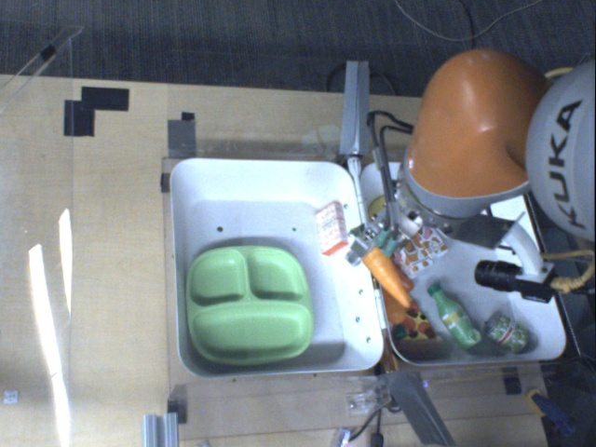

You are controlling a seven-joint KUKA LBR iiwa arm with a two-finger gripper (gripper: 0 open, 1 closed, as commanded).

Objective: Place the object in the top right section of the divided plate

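The green divided plate point(250, 303) lies flat in the left white bin point(270, 180) on the worktop point(102, 250), towards that bin's lower left, with a small red-and-white packet point(330, 228) well apart from it near the bin's right wall. The claw point(370, 246) sits over the rim between the two bins, to the right of the plate, with an orange carrot point(390, 279) slanting down from it into the right bin point(549, 338); whether it is clamped on the carrot I cannot tell. Further right of the plate, in that bin, lie a green bottle point(453, 317), a green can point(506, 332) and a patterned card point(419, 251)
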